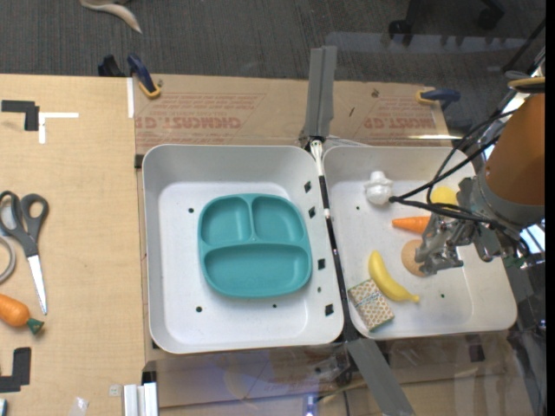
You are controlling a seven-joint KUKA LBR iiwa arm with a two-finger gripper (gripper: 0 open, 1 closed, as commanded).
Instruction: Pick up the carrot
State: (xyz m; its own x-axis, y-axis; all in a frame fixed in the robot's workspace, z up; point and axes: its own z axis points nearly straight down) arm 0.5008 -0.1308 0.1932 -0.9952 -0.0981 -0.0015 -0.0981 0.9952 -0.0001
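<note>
The carrot [410,224] lies in the right bin [486,315], near its middle, tip pointing left, touching nothing that grips it. The gripper [431,254] hangs just beside and below it in the view, over a round tan thing [411,257]; whether its jaws stand wide or narrow cannot be told from this slant, and nothing is seen held between them. Judging by this, the step in hand is the approach: the pick is not yet made. The next move would call for a short shift toward the carrot, jaws set across its width, and care not to take the tan thing or the banana [388,277] instead. A white lump [377,188] sits toward the bin's far edge, and a small box [371,306] near its front corner. The left bin [165,258] bears a teal tray [256,245]. On the bench to the left lie scissors [26,241] and a second carrot [15,313], well apart from the bins. Beyond is grey carpet [243,16].
</note>
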